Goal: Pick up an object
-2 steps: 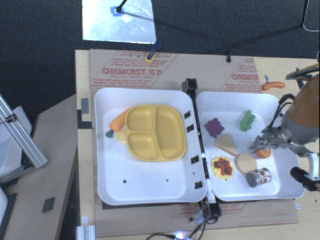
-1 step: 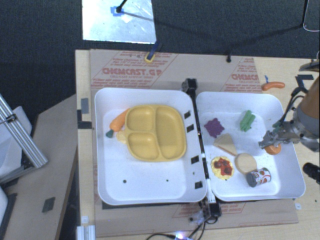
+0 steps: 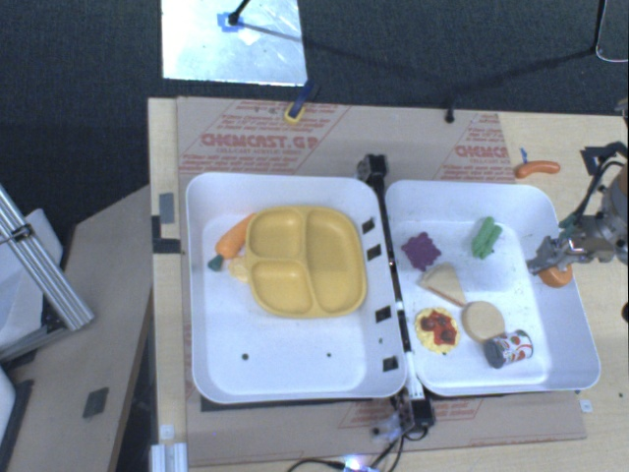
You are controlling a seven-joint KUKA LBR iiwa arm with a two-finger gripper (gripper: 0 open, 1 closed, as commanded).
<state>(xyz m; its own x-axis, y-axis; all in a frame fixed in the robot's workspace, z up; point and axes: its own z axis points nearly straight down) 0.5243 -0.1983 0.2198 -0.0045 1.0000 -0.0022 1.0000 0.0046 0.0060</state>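
The gripper (image 3: 546,260) sits at the right bin's (image 3: 565,362) right edge; whether its jaws are released or clenched, I cannot tell. The toys, such as the purple piece (image 3: 421,250), lie unpicked.

1. At the right edge of the frame the arm (image 3: 614,205) is cut off, so just its wrist end shows.
2. The gripper (image 3: 546,260) is small and murky; its fingers can't be made out.
3. An orange thing (image 3: 556,276) sits under the gripper at the right bin's rim, partly covered, its kind unclear.
4. Left of centre, the yellow tray (image 3: 300,261) hides part of the carrot (image 3: 232,238).
5. The small can (image 3: 507,348) at lower right has a label too tiny to read.
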